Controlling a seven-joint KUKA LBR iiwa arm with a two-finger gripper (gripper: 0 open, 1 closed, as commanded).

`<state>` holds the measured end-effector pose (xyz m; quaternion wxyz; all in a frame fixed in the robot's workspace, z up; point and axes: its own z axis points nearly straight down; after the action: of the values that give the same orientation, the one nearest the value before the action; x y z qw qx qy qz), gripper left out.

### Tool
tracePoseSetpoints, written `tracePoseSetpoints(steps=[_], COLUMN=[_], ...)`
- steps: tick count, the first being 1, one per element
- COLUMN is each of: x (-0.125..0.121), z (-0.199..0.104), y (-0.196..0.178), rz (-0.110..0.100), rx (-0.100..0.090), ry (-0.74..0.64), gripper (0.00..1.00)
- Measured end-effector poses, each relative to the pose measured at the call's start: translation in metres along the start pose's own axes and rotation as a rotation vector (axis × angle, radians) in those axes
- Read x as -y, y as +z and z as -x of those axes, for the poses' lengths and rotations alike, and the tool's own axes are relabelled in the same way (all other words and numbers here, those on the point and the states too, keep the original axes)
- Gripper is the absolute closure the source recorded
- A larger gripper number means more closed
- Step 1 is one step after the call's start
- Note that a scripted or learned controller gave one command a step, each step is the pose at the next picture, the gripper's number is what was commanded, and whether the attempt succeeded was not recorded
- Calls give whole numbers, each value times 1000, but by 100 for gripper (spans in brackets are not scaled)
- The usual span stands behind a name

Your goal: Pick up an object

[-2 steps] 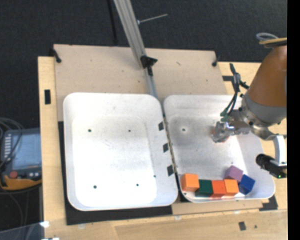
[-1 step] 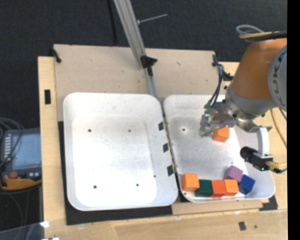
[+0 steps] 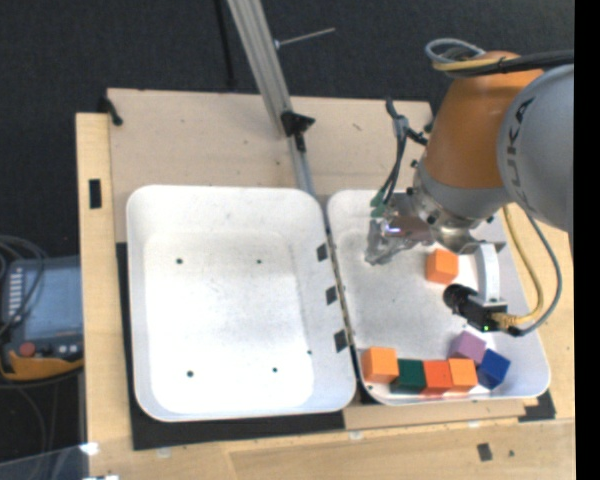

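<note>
camera view: arm [image 3: 495, 138] reaches over the right bin [image 3: 380, 298], gripper [image 3: 385, 243] low near its far-left part, apparently seeking a pick. jaw state cannot be told. nearest orange block [image 3: 442, 266] lies just right of the jaws, untouched. remaining blocks [image 3: 435, 373] sit clustered well below, against the near wall.

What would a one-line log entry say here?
end effector: low in right white bin | small orange cube: beside it | grasp: unconfirmed
</note>
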<state>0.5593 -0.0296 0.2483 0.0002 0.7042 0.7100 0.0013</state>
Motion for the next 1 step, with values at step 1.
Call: tracePoseSetpoints(steps=[1], x=[-17], z=[-52], y=[-7], rz=[0], rx=[0], ry=[0], gripper=[100])
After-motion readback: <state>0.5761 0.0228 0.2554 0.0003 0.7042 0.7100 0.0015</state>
